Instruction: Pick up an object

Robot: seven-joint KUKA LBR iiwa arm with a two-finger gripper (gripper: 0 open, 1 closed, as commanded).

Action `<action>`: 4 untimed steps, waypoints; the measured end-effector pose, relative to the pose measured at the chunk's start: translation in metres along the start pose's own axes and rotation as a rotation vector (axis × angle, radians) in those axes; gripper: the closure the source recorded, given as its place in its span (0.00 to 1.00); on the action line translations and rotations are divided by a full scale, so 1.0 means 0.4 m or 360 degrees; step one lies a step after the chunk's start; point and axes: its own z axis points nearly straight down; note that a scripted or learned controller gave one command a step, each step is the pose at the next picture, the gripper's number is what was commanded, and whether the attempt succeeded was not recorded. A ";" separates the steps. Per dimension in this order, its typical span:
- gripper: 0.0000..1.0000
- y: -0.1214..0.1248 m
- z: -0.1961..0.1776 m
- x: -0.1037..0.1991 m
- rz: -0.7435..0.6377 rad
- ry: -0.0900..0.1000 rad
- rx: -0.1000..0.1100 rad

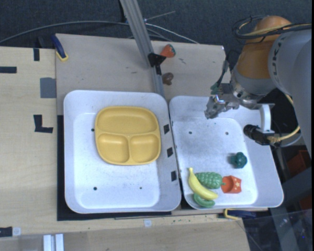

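In the right bin, several toy foods lie near the front edge: a yellow banana, a green bumpy vegetable, a red pepper and a small green piece under the banana. A dark green broccoli-like piece sits further right. My gripper hangs over the back edge of the right bin, well apart from all of these, with nothing seen between its fingers.
The left bin holds a yellow divided plate. A slanted metal pole rises behind the bins, with a small orange item and a brown one on the bench near it. The arm's black cable loops at the right.
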 end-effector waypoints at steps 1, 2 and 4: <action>1.00 0.003 -0.084 0.001 0.0001 0.0001 0.0004; 1.00 -0.036 -0.112 0.132 -0.0006 0.0005 0.0010; 1.00 -0.140 -0.113 0.345 -0.0007 0.0003 0.0013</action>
